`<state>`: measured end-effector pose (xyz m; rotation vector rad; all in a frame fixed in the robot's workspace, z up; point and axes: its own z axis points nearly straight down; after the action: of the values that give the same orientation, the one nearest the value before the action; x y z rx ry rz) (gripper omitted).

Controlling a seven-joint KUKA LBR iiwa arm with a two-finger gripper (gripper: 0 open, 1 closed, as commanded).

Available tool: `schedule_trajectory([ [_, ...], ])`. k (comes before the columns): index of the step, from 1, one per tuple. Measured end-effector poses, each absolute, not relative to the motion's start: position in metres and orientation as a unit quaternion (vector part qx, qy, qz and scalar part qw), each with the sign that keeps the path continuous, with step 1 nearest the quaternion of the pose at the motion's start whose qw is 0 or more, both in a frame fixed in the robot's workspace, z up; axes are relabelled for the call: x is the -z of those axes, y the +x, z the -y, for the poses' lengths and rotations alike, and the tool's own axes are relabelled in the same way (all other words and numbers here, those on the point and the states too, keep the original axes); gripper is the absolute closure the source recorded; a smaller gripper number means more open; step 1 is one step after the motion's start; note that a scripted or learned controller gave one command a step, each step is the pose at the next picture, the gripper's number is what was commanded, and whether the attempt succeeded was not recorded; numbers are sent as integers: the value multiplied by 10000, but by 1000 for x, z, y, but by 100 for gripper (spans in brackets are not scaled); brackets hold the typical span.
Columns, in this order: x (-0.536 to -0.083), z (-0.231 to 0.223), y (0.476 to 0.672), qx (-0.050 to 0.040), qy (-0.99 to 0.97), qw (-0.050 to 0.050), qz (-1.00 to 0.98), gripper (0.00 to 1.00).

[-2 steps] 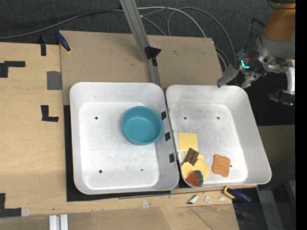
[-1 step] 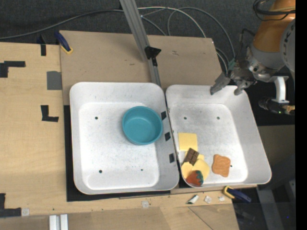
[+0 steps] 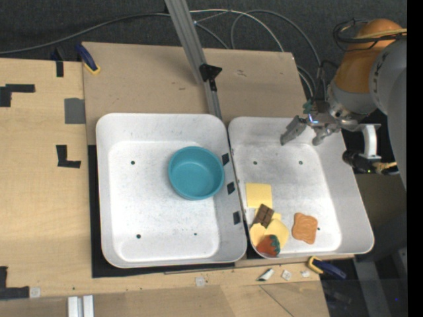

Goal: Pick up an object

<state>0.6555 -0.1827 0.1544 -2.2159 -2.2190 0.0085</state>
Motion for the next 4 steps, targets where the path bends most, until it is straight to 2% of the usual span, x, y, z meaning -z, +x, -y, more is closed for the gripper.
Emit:
schedule_trajectory([
  [1,-110,182,651,-23,-7064,21,7078,0],
  [2,-123,181,653,-11,-7057,3,7085,100],
  [3,-187,182,654,13,-7065,-23,7077,100],
  [4,-232,182,649,9,-7066,-19,7076,100],
])
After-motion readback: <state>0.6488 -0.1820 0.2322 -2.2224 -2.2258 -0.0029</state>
